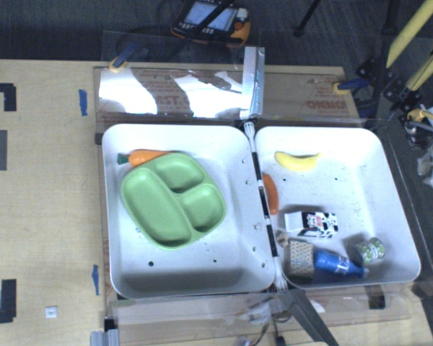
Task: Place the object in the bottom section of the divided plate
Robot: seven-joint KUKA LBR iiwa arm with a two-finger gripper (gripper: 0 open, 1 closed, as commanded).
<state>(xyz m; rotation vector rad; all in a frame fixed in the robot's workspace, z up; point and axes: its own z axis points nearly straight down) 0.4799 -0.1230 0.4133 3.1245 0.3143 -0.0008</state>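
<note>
The green plastic divided plate (173,200) lies tilted in the left shallow white bin (123,280), on the wooden counter (43,193). Its largest section is the one toward the lower edge of the view, and I judge this to be the bottom section. The task does not say which object is meant. The nearest candidate is the orange toy carrot with a green end (148,156), which lies just beside the upper rim of the plate, touching it or almost touching it. The other candidates are in the right shallow white bin (397,193): a yellow toy banana (296,161) near the far wall, a small orange piece (270,193) against the divider between the bins, a white box with black patches (312,223), a grey speckled block (299,256), a blue bottle (337,264) on its side and a small green can (370,251). The carrot and the banana look like light, stiff, smooth plastic, so they probably slip and roll easily. I would take each across its thick middle, with the jaws at a right angle to its length. The carrot is close to the plate rim and the bin wall, so there is little room for one finger. I cannot tell the state of the end effector here.
</note>
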